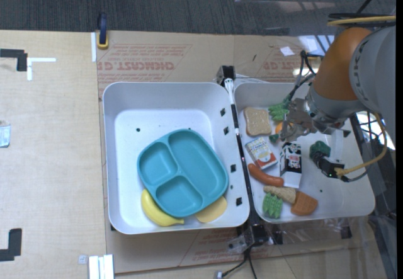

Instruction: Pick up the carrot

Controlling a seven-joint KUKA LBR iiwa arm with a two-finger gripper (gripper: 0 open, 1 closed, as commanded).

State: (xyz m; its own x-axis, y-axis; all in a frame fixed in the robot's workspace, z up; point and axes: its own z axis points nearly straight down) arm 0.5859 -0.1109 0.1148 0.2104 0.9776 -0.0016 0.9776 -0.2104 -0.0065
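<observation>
The carrot (pixel 304 203), a stubby orange piece, lies near the front edge of the right bin (pixel 352 199). It sits beside a green and beige toy food (pixel 276 201). My gripper (pixel 289 128) hangs over the back half of that bin, between the bread slice (pixel 257 121) and a dark green item (pixel 321 147). It is well behind the carrot and apart from it. A small orange bit (pixel 279 126) shows right by the gripper's left side; what it is cannot be made out.
The right bin also holds a red sausage (pixel 266 175), a small milk carton (pixel 291 159), a snack packet (pixel 261 150) and green leafy toys (pixel 278 111). The left bin (pixel 126 114) carries a blue divided plate (pixel 182 172) and a banana (pixel 157 210).
</observation>
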